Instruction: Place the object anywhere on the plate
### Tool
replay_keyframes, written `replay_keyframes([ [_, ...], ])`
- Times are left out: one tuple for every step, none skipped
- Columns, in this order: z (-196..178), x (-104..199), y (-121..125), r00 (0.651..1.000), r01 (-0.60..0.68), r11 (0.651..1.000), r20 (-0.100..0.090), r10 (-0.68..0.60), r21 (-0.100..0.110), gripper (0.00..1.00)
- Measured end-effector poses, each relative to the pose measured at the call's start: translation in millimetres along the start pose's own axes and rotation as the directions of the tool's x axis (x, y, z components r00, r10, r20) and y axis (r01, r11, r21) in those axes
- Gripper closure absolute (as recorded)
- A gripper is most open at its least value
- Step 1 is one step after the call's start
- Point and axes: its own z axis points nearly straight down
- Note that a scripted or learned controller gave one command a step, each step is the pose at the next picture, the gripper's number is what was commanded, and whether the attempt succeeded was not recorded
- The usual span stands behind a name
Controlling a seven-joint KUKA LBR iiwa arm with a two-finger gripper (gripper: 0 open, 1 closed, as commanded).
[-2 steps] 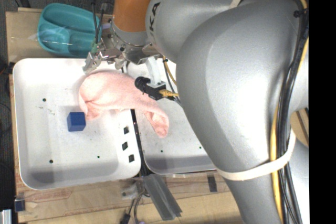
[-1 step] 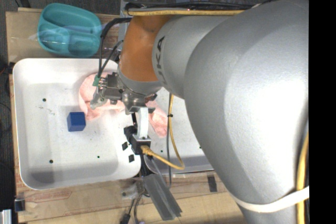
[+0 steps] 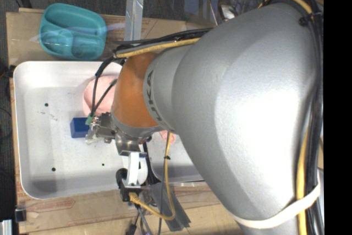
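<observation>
Mostly filled, at right and centre, by the grey arm (image 3: 236, 107), reaching in from the right and slanting down over the white bin (image 3: 33, 118). Wrapped above the wrist by the orange band (image 3: 132, 96), with black and yellow cables (image 3: 159, 41) running along the upper side and another yellow cable down the far right flank. Beneath and to the left, the wide shallow bin resting on the wooden counter (image 3: 22, 19), with its floor bare along the left side apart from a few small dark specks. Inside the bin, largely hidden under the wrist, a pink plate (image 3: 93, 93): one curved part showing left of the orange band, a small sliver showing again to the right of the wrist. Outside the bin, on the counter at upper left, a teal plastic container (image 3: 71, 30), with a clear upright piece (image 3: 134, 16) just beside it to the right. On the bin floor, just below the visible edge of the plate and not on it, a small blue block (image 3: 79, 127); touching the plate's rim or not, cannot tell. Immediately right of the block, the gripper (image 3: 99, 130), low over the bin floor and close against the block. Spread or pressed together, cannot tell; pinching the block or merely beside it, likewise unclear.
</observation>
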Motion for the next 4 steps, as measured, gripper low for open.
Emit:
replay_keyframes([
  [-91.9,48.7,8.1,0.995,0.098,0.995,-0.001,-0.098,-0.004,0.00],
  [-101.3,50.0,7.8,0.994,0.108,0.994,-0.001,-0.108,-0.001,1.00],
  [-39.6,38.4,49.1,0.998,0.066,0.998,0.001,-0.066,0.000,1.00],
  [-45.7,20.8,106.4,0.999,0.044,0.999,-0.001,-0.044,-0.002,1.00],
])
